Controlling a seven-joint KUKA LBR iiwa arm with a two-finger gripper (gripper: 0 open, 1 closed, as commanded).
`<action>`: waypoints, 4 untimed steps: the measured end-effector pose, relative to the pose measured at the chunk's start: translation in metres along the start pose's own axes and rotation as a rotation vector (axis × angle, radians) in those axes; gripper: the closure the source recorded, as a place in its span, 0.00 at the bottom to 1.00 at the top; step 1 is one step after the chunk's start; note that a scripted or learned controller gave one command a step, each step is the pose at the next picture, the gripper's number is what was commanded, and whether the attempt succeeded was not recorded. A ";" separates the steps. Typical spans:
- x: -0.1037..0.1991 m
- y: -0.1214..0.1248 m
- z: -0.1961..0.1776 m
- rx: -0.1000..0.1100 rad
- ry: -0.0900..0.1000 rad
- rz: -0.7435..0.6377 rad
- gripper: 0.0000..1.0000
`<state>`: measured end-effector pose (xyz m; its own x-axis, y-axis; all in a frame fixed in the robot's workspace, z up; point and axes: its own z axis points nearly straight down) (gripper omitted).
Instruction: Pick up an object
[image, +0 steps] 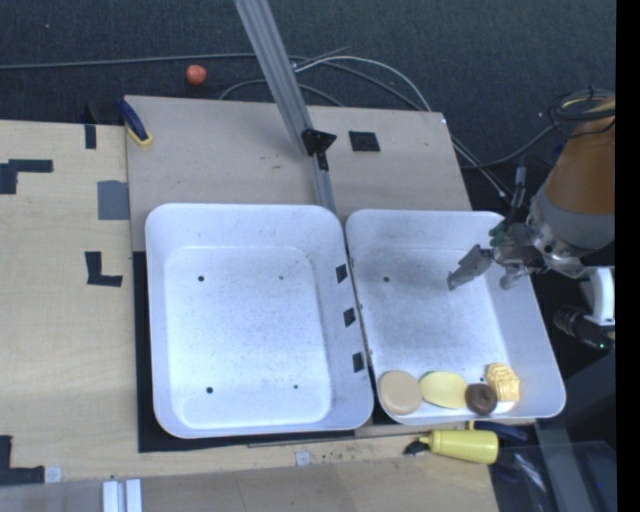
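While the pincer (484, 268) hung above the upper right part of the right bin (400, 250), its two fingers were spread and nothing was between them. The things to choose from lay well apart from it, in a row along the bin's near wall: a tan disc (399, 392), a pale yellow oval piece (443, 389), a small dark brown round thing (482, 399) and a yellow blocky thing (502, 381). They touched or nearly touched each other — so fingers could bump a neighbour. All looked small, light and stiff, probably plastic toys and a little slippery. I judged the tan disc the easiest, taken across its width at the free left side — the blocky one sat too near the corner.
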<state>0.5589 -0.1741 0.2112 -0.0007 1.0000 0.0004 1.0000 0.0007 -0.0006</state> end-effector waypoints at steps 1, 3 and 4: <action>0.033 -0.027 -0.026 -0.002 0.000 0.083 0.00; 0.018 -0.068 0.060 0.000 0.000 0.000 1.00; 0.065 -0.072 0.065 0.001 0.001 -0.003 1.00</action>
